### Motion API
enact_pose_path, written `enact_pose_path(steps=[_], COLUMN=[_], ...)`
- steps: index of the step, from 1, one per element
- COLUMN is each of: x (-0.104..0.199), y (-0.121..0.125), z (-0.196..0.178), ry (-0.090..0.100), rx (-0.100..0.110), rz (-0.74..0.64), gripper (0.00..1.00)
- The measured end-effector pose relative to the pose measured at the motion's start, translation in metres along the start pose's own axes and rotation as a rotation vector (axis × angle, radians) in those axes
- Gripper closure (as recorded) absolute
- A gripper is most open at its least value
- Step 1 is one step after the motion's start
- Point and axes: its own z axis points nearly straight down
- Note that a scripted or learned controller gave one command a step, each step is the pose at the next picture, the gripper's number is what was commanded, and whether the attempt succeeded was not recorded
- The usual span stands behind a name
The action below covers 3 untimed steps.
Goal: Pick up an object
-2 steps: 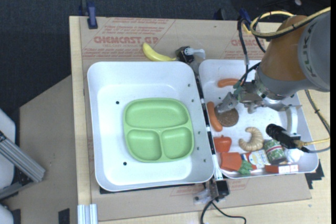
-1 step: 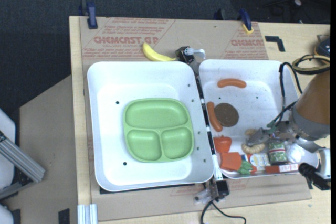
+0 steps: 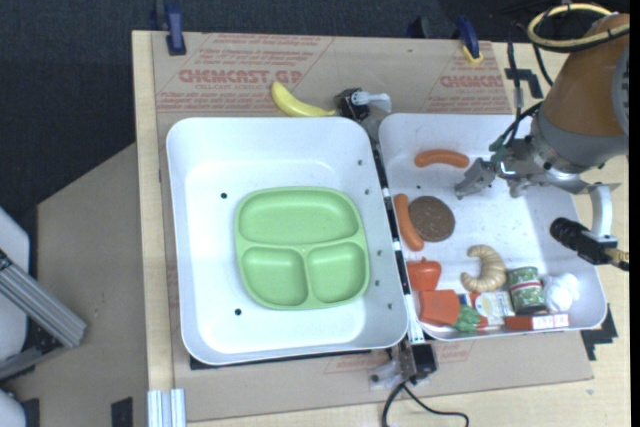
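Observation:
My gripper hangs over the upper middle of the right bin, open, with nothing between its fingers. An orange sausage lies just left of and above it. Below and to its left sit a brown round patty and a second sausage, which rests against the bin's left wall. Nearer the front are a croissant, a red pepper, an orange block, a small green piece, a small can and a white lump.
The left bin holds a green divided tray. A banana and a small black-and-white item lie on the bench behind the bins. The arm's orange band rises at the right edge.

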Motion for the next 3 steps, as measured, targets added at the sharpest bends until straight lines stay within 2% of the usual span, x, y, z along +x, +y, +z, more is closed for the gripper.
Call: enact_pose_path(steps=[1,2,3], x=[0.058,0.056,0.002], y=[0.038,-0.026,0.035], z=[0.057,0.056,0.056], ry=[0.002,0.005,0.0], rx=[0.004,0.015,0.003], rz=[0.002,0.006,0.005], gripper=[0.0,0.0,0.0])
